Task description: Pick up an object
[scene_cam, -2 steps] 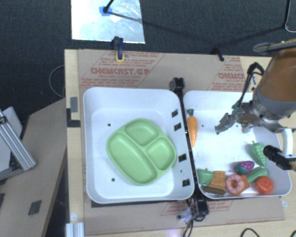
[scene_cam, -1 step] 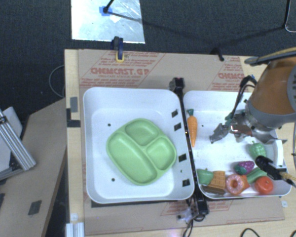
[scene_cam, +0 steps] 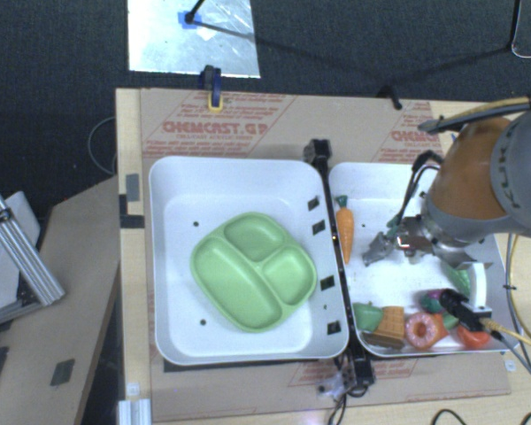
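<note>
My gripper [scene_cam: 378, 250] hangs low over the middle of the right bin [scene_cam: 372, 180], above bare white floor. An orange toy carrot [scene_cam: 343, 227] with a green top lies along that bin's left wall, just left of the gripper. Along the front wall sit a green piece [scene_cam: 367, 313], a tan waffle-like block [scene_cam: 390, 327], a pink donut [scene_cam: 420, 329] and a red piece [scene_cam: 472, 335]. Another green piece [scene_cam: 461, 280] lies partly under the wrist. Nothing shows in the gripper's grasp.
The left bin [scene_cam: 181, 193] holds a light green divided plate [scene_cam: 252, 271] at its middle. A black divider [scene_cam: 330, 237] runs between the bins. The arm's bulky orange and grey body [scene_cam: 482, 180] covers the right bin's far right part.
</note>
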Robot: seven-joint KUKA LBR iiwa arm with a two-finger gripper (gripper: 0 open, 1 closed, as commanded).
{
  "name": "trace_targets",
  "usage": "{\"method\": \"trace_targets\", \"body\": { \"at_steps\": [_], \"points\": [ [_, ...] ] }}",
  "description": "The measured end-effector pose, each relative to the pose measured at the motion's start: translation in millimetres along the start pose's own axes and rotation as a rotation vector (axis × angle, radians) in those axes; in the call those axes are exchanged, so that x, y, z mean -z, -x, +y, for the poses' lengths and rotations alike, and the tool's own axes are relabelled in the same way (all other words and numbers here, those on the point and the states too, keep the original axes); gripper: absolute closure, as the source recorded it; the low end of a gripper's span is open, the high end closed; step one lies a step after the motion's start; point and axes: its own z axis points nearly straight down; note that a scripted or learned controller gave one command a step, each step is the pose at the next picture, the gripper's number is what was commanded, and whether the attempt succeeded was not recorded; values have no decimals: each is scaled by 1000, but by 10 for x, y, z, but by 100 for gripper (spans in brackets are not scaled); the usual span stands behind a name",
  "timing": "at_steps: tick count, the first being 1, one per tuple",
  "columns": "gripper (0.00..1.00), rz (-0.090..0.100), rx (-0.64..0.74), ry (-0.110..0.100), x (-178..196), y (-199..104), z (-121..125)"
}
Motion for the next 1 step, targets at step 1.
{"method": "trace_targets", "body": {
  "at_steps": [1],
  "points": [
    [0, -1, 0, 1, -343, -5, 0]
  ]
}}
